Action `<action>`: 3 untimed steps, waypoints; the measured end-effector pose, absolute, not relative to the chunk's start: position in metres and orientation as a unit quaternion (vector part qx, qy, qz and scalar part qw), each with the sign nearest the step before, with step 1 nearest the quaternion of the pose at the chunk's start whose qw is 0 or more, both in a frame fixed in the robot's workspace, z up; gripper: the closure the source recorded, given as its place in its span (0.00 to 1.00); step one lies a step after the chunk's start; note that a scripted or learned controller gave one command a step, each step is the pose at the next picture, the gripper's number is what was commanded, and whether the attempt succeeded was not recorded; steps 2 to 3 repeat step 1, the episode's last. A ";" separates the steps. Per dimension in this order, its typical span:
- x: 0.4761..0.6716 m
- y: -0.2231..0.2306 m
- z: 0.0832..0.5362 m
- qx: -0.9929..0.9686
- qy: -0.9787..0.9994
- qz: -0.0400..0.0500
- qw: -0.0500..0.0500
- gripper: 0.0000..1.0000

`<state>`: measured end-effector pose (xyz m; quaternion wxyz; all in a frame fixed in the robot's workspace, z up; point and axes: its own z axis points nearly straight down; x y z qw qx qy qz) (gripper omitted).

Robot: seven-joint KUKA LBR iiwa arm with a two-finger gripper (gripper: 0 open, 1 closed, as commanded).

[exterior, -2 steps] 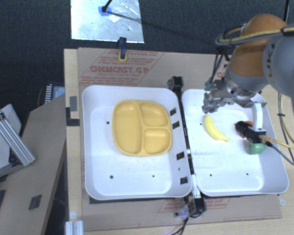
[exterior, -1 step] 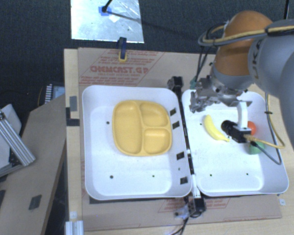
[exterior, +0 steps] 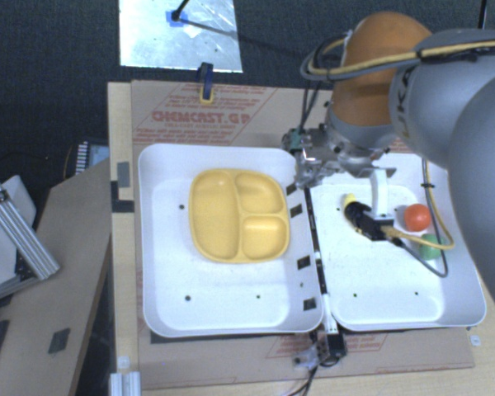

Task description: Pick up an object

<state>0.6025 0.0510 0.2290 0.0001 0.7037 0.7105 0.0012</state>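
Observation:
A yellow divided plate (exterior: 238, 214) lies flat in the middle of the left bin (exterior: 169, 304). In the right bin (exterior: 396, 308), near its right side, sits a small orange-red ball (exterior: 415, 216), and a green object (exterior: 430, 251) lies just in front of it. My gripper (exterior: 308, 163) hangs over the far end of the divider between the two bins, beside the plate's far right corner and well left of the ball. The grey arm with its orange band covers the far part of the right bin.
The bins rest on a cardboard sheet (exterior: 202, 115) with red print. A shiny metal sheet (exterior: 180, 23) lies beyond it at the back. Metal rails (exterior: 16, 229) stand off the bench at the left.

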 end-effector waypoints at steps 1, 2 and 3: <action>0.591 0.103 0.236 0.704 0.711 0.001 0.000 1.00; 0.591 0.103 0.236 0.704 0.711 0.001 0.000 1.00; 0.591 0.103 0.236 0.704 0.711 0.001 0.000 1.00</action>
